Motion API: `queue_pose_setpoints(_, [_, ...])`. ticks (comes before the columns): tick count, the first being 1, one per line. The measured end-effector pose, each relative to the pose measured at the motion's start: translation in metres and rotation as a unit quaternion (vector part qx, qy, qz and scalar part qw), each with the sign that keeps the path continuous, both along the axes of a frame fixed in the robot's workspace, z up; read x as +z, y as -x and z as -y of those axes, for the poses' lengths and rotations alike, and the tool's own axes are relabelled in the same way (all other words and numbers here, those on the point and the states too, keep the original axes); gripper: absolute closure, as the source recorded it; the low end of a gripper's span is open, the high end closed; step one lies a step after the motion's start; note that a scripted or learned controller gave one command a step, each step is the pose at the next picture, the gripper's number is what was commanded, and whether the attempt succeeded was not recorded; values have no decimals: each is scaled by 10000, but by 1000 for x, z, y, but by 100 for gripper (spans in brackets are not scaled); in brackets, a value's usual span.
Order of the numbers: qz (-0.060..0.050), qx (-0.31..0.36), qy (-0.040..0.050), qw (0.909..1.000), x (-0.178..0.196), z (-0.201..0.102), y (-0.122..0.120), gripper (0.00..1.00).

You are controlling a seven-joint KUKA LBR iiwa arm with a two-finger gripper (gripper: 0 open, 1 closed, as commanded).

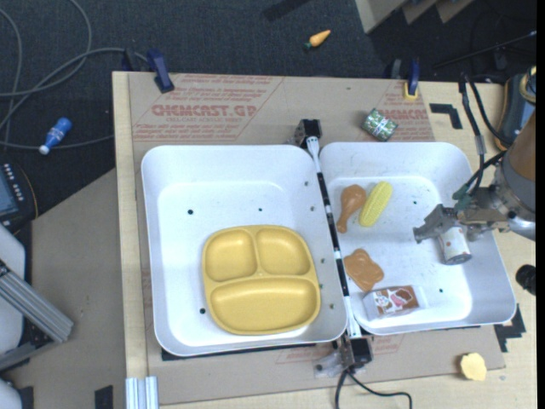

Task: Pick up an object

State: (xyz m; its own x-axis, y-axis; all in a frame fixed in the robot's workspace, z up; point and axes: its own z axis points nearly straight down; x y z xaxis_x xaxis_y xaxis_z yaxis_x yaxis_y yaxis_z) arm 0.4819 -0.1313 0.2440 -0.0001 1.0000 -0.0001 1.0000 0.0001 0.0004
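Gripper [431, 230] hovering low in right white bin [460, 164], jaw state impossible to tell. Yellow plastic corn cob [375, 204] beside orange drumstick toy [349, 204], well apart from gripper. Risk: closing on bare floor, nothing caught.

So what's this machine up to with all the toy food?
A robot arm reaches in over the right bin, its gripper hanging above bare floor. The toy corn cob, drumstick, brown piece and small packet all lie untouched. The yellow divided plate sits in the left bin.
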Motion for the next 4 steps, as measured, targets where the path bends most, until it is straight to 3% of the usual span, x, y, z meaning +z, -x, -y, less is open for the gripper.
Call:
queue_pose_setpoints(1, [-48,18,-18,10000,-113,-25,-49,0])
queue_pose_setpoints(2, [8,21,3,10000,-162,-42,-122,0])
queue_pose_setpoints(3, [14,2,1,10000,-149,-41,-120,100])
queue_pose_setpoints(4, [70,60,-20,10000,-15,-142,-115,100])
